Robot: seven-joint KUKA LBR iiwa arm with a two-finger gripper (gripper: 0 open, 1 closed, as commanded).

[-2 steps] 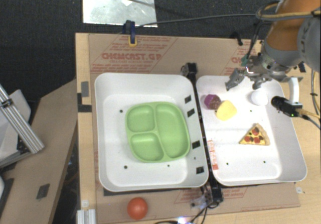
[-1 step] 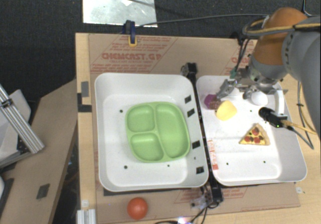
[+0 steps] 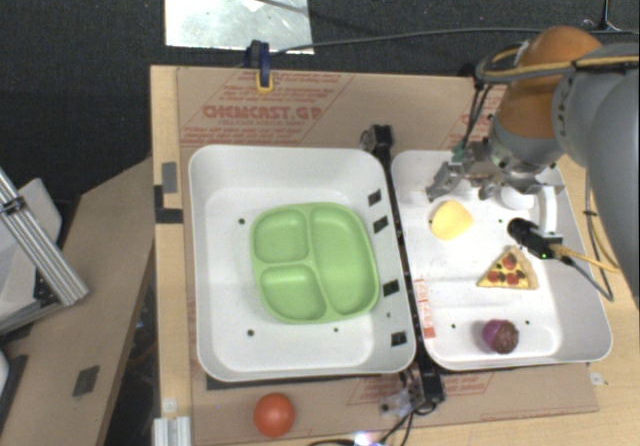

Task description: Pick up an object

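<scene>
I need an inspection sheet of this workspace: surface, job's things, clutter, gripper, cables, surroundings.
Surface: cardboard-covered bench bearing left bin and right bin.
Job's things: yellow block, pizza slice toy and purple ball in right bin.
Clutter: green divided plate in left bin; orange ball on the bench in front of it.
Gripper: gripper above right bin's far end, beside yellow block; nothing seen held.
Cables: black cable behind bench.
Surroundings: foil sheet on dark floor.
</scene>
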